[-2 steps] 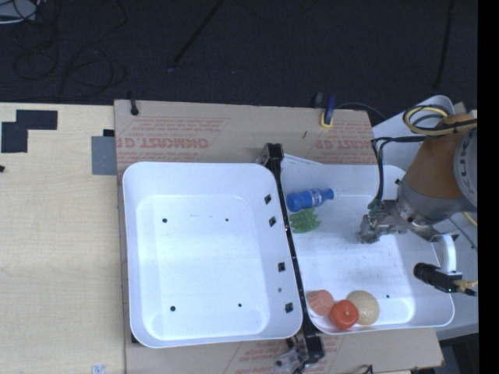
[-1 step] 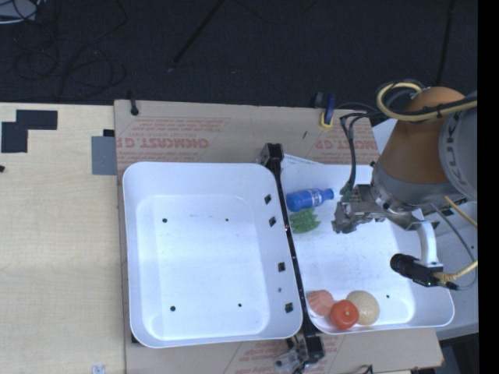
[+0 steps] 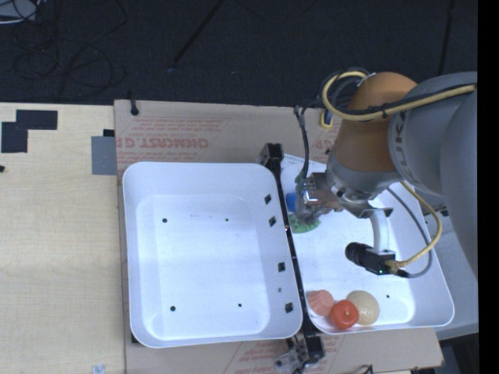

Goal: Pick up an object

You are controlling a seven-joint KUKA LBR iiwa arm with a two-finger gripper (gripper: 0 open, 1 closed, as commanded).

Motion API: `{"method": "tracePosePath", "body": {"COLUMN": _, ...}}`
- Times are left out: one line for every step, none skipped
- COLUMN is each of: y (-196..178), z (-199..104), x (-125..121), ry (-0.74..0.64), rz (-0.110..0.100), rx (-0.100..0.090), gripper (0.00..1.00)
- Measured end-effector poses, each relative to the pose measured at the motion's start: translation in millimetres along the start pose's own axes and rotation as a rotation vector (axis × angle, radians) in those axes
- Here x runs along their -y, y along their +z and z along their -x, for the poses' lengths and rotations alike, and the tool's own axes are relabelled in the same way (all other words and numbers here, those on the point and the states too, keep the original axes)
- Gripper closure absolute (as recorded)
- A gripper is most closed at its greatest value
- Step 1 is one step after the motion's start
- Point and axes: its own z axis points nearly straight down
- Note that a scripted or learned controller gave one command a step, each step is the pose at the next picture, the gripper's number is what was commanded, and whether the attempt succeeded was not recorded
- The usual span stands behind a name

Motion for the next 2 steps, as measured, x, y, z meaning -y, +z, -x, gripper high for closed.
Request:
{"method": "tracePosePath", "body": {"y": -138.1, "z": -69.1, "x": 83.3, "ry": -0.001, "rz": 0.010, "rx": -0.003, "gripper": 1.00}}
{"method": "tracePosePath", "body": {"y": -139.2, "z": -64.6, "x": 82.4, "ry": 0.004, "rz": -0.005, "rx": 0.005, "gripper": 1.00}}
